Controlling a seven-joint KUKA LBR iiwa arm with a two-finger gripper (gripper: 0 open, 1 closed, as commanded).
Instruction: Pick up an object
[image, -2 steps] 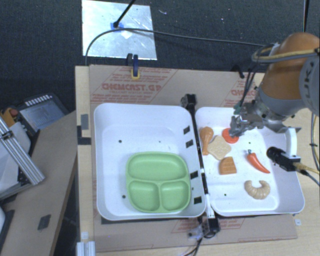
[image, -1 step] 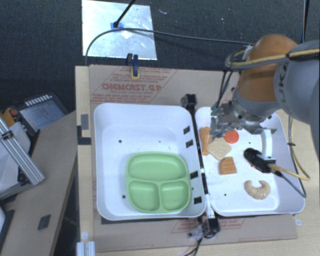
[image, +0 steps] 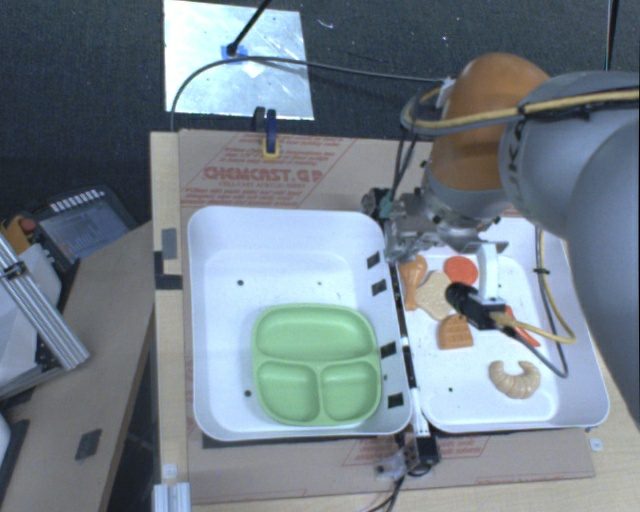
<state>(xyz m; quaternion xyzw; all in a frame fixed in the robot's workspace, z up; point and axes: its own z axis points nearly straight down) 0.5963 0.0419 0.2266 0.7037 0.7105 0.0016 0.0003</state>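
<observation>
My gripper (image: 402, 246) hangs low over the far left corner of the right bin (image: 570, 400), close to the wall between the two bins. Just below it lie a small orange piece (image: 413, 270) and a pale flat biscuit-like piece (image: 431, 299). A red round slice (image: 460, 268) sits to their right. Nearer the front lie an orange-brown wedge (image: 455, 334), a thin orange-red stick (image: 522, 333) and a pale croissant (image: 515, 379). I see nothing held by the gripper.
The left bin (image: 215, 300) holds a green divided plate (image: 315, 363) at its front. The big grey arm (image: 570, 150) with its orange band covers the far right of the right bin. A clamp (image: 268, 132) stands at the bench's back edge.
</observation>
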